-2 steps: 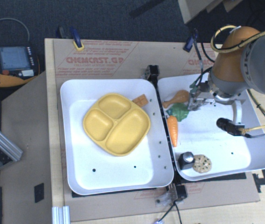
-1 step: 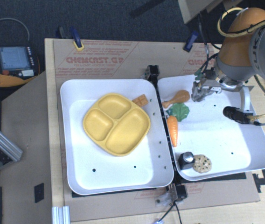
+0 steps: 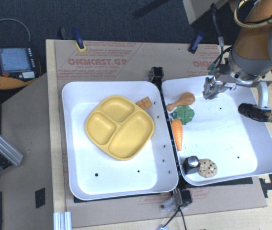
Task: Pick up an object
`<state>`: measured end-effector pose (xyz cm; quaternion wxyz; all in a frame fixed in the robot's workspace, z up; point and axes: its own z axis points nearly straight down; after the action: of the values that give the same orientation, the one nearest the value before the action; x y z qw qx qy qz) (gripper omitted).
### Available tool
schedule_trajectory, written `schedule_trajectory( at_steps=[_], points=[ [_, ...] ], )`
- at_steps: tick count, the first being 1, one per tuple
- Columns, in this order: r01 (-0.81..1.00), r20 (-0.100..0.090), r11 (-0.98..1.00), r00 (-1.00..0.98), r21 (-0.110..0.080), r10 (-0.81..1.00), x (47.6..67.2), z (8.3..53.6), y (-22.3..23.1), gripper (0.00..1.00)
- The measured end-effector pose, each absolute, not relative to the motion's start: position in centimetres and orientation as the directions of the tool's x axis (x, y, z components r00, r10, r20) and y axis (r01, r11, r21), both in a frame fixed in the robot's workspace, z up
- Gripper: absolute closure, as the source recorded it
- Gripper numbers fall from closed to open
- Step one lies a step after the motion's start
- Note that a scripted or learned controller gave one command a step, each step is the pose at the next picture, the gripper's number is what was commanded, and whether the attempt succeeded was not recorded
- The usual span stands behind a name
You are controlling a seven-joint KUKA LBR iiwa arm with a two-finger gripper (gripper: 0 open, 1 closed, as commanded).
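Note:
My gripper [image 3: 211,91] hangs over the back of the right bin [image 3: 241,143], a little right of a tan drumstick [image 3: 181,100]; nothing shows between its fingers. Below the drumstick lie a green leafy piece [image 3: 184,114] and an orange carrot [image 3: 176,133] along the bin's left wall. Near the front edge sit a small black-and-silver round object [image 3: 191,164] and a speckled cookie [image 3: 207,167]. In the left bin [image 3: 83,176] rests a yellow divided plate [image 3: 119,127], with a small brown block [image 3: 144,103] at its back right corner.
The two bins meet along a dark divider [image 3: 167,128]. The bench's cardboard surface [image 3: 121,61] surrounds them, with blue clamps [image 3: 79,40] at the back. A handheld control unit [image 3: 12,65] sits off to the far left.

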<state>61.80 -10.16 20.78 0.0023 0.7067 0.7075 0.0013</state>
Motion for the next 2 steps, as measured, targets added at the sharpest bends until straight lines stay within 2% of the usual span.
schedule_trajectory(
  at_steps=[1,2],
  points=[
    [1.0,-0.001,0.001,-0.001,0.005,1.0,61.9,23.2,-10.2,1.0],
    [1.0,0.002,0.005,-0.005,-0.002,1.0,60.8,23.9,-5.6,1.0]
  ],
)
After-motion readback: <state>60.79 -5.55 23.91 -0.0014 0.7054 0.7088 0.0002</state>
